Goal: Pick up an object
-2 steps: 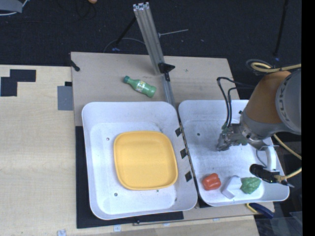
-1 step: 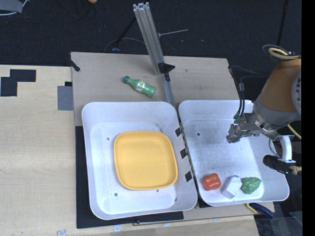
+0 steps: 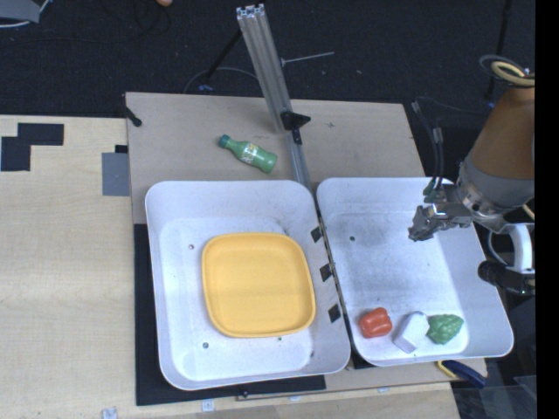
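Objects for picking lay clustered at the near edge of the right bin [image 3: 454,278]: a red pepper-like toy [image 3: 376,322], a small white block [image 3: 409,332] touching or nearly touching it, and a green leafy-looking piece [image 3: 445,327] just beside the block. The gripper [image 3: 425,225] hung over the far right part of that bin, well apart from all three, and nothing showed between its tips; whether it was spread or closed could not be told from the overhead view, since the tool appeared as a dark, compact shape against the bin floor.

The left bin [image 3: 175,234] carried a yellow square plate [image 3: 258,284], and a green bottle [image 3: 249,153] lay on its side on the bench board beyond both bins, beside an aluminium rail [image 3: 269,55].

The step in hand appeared to be the approach, with no target yet reached. To do it well, the arm would likely need to travel toward the near edge and settle over one item rather than the gap between neighbours. The red toy looked the cleanest choice, since its left side stood free, though the bin wall close behind it could block a finger. The white block sat hemmed in on both sides, so a descent there risked nudging its neighbours instead of closing on anything.
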`<state>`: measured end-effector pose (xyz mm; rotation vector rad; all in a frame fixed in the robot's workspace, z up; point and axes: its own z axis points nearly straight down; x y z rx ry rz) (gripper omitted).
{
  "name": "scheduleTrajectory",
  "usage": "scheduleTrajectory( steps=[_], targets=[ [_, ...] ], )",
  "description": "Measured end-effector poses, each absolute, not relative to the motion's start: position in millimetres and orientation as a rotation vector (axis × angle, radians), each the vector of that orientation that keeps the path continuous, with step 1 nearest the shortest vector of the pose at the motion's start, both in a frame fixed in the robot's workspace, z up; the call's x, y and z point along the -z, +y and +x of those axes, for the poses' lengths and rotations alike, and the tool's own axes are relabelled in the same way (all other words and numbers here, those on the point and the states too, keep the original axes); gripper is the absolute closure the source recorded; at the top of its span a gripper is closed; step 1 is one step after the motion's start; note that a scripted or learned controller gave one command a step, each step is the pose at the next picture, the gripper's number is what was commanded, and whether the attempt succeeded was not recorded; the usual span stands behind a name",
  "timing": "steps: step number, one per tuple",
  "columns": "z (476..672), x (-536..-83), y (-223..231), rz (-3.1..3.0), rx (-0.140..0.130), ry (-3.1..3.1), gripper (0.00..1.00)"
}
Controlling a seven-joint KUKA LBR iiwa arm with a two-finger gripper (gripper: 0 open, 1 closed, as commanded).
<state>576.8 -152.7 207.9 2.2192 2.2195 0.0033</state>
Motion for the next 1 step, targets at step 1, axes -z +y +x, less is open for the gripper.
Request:
scheduleTrajectory(
  steps=[1],
  targets=[
    [577.4,-246.3,-153.3,2.22,-0.003,2.219,1.0]
  ],
)
